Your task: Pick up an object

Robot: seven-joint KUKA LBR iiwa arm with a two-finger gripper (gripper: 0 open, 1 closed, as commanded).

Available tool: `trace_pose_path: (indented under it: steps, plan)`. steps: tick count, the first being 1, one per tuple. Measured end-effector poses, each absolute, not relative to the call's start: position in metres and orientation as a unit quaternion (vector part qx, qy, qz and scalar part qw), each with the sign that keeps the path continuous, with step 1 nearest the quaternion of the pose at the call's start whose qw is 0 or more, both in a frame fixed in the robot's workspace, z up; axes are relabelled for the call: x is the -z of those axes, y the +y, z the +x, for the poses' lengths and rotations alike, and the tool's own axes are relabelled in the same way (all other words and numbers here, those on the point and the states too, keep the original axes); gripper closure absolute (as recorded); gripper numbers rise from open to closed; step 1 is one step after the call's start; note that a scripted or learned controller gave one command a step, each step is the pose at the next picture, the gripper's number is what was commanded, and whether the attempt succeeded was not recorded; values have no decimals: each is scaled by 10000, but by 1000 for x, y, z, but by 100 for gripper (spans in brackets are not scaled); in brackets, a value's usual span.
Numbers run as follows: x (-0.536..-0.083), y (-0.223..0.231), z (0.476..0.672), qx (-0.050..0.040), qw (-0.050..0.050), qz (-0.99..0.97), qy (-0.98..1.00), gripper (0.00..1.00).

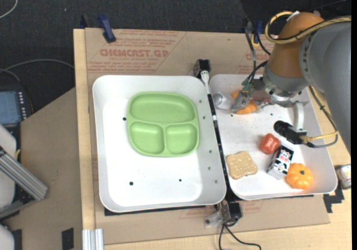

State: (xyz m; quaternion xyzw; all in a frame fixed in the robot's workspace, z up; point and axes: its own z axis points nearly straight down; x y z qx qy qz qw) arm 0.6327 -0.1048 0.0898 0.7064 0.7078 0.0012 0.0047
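My gripper is down in the far left part of the right bin. It sits right over a small orange object, which is partly covered by it. I cannot tell whether the object is gripped. A red piece, a slice of toast, a black and white carton and a small orange pumpkin lie nearer the front of the same bin.
A small silvery object lies by the right bin's left wall, just left of the gripper. The left bin holds a green divided plate. The grey arm fills the upper right.
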Motion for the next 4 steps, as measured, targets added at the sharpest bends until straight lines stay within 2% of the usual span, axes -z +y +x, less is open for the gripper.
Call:
trace_pose_path:
  steps: [1,2,3,4]
  plan:
    - [-191,4,573,-46,3,7032,7110,100]
    - [-205,149,554,-34,-16,7013,7128,100]
    - [-301,213,538,-63,9,7036,7106,100]
    - [-414,226,501,-69,15,7051,7091,100]
